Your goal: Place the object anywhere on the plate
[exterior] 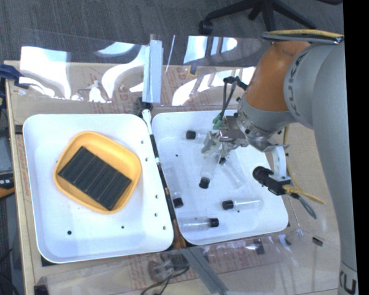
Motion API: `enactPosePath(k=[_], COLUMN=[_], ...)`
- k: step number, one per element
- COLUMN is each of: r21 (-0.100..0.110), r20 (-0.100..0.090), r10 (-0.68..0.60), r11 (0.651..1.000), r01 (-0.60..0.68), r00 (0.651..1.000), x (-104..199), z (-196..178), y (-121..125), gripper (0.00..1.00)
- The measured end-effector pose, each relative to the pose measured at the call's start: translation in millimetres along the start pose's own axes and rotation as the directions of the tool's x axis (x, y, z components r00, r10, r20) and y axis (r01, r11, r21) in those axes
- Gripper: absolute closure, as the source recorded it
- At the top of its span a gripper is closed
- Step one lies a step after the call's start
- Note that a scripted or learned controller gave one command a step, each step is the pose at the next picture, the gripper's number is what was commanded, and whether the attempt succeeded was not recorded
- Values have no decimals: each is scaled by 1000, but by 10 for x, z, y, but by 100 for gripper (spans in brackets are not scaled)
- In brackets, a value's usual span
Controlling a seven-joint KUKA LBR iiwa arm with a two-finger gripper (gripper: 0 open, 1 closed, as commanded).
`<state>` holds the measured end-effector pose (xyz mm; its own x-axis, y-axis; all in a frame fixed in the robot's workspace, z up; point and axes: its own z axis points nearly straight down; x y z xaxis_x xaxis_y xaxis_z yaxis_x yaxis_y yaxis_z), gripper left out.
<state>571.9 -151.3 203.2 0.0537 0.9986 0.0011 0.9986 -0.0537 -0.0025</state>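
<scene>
The arm (pixel 304 76) is reaching in from the right, its orange band sitting above the wrist, and the gripper (pixel 220 143) is hanging over the upper middle of the right bin (pixel 271 216). Whether it is spread or pressed together cannot be told; the metal parts there are blurring together, and no thing is visibly sitting in its grasp.

The right bin is holding several clear vials with black caps. One vial (pixel 207 173) is lying tilted just below the gripper, its cap pointing toward the bin's middle. Another vial (pixel 240 204) is lying flat nearer the front, and a third vial (pixel 199 223) is lying along the front wall. A loose black cap (pixel 190 135) is sitting near the back of the bin, left of the gripper, and a second cap (pixel 177 202) is resting close to the left wall.

The left bin (pixel 47 243) is carrying a yellow plate (pixel 126 156), sitting well apart from the vials. A dark ribbed pad (pixel 93 177) is lying on the plate, turned at a slant.

Both bins are resting side by side on the tabletop (pixel 240 270).
</scene>
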Motion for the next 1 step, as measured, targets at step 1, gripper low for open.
enactPosePath(k=[1], r21=[2], r20=[1], r10=[-46], r11=[999], r01=[46], r00=[999], x=[925], z=[121], y=[91], gripper=[100])
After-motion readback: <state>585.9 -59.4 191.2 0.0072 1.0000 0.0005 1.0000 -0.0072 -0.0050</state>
